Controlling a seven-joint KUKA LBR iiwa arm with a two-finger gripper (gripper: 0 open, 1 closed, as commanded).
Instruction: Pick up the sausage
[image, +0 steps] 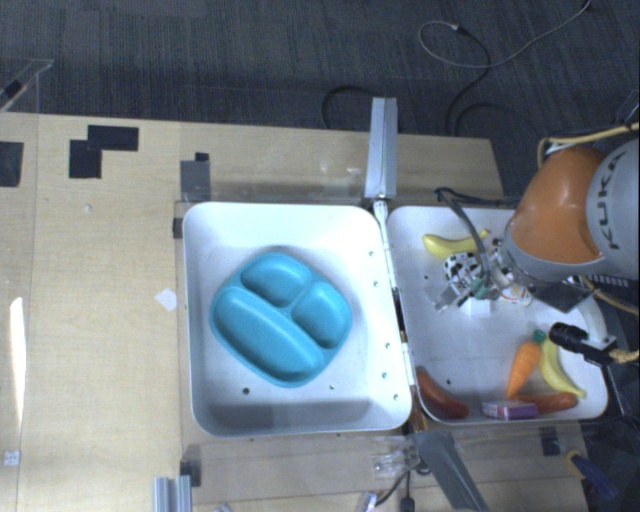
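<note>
The sausage, reddish-brown and curved, lies in the front left corner of the right bin, against the bin's wall. The gripper hangs over the back half of that bin, well behind the sausage and apart from it. It is just in front of a small yellow banana. Nothing shows between the gripper and the sausage but bare bin floor.
An orange carrot, a second banana, a purple piece and another reddish-brown piece lie along the right bin's front right. The left bin holds a blue divided plate. The arm's orange band rises at the right.
</note>
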